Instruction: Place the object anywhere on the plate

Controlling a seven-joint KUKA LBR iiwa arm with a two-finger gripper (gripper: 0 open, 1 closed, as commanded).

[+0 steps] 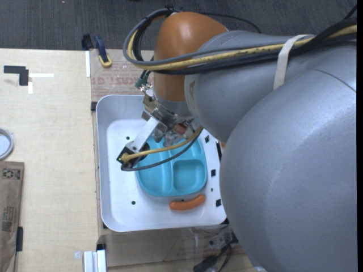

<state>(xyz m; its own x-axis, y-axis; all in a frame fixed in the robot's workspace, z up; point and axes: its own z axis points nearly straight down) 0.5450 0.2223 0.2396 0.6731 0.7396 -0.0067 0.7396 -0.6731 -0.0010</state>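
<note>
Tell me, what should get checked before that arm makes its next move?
1. Plate lies flat in the bin: ok.
2. Sausage in plain sight: ok, at the plate's lower rim.
3. Sausage on the plate: cannot tell; it may lie on the bin floor.
4. Gripper over the sausage: not ok; it hangs over the plate's opposite end.
5. Visible plate compartments bare: ok.

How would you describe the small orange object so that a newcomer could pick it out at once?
Find the white bin beneath the grey arm, and in it the light blue divided plate. At the plate's lower edge in the camera view lies the orange object, short, rounded and sausage-shaped, the one loose warm-coloured thing against the white and blue.
</note>
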